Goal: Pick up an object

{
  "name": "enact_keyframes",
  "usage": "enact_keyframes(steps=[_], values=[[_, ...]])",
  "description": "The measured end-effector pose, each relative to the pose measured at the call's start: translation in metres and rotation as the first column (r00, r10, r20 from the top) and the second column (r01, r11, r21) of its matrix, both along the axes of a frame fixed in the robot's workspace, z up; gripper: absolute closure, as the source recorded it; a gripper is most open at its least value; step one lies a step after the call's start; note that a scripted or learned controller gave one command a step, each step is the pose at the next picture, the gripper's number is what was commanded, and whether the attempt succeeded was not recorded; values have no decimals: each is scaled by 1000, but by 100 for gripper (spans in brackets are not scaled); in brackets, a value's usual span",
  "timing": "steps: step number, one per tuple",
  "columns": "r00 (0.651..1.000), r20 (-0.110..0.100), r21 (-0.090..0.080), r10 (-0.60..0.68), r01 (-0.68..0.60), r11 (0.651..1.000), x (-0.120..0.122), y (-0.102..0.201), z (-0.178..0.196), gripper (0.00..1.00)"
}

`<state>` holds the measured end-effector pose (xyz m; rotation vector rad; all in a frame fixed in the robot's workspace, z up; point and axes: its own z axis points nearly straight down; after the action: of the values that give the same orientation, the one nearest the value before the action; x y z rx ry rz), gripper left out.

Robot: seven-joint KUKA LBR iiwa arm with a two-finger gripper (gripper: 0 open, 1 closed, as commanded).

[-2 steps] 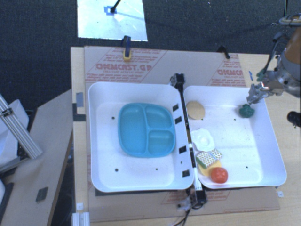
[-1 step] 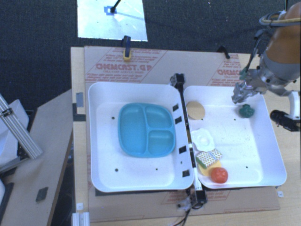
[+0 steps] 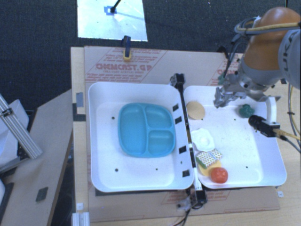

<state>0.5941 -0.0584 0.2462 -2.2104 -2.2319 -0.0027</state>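
Nearest lay a red tomato (image 3: 218,174) in the right bin (image 3: 263,173). I was approaching; my gripper (image 3: 225,99) hung between tan disc (image 3: 195,109) and teal object (image 3: 245,110), grip state unclear. Next: descend onto one.

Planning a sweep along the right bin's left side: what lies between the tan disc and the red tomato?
In the camera view, between the tan disc and the red tomato lie a white fried-egg toy and a checkered sandwich piece.

Hand (image 3: 222,99) over right bin (image 3: 263,173), blue tray (image 3: 146,129) in left bin (image 3: 103,140)
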Motion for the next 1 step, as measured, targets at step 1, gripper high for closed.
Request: enact_keyframes(steps=[1], values=[[1000, 0, 0, 0, 0, 1000, -12, 51, -12, 100]])
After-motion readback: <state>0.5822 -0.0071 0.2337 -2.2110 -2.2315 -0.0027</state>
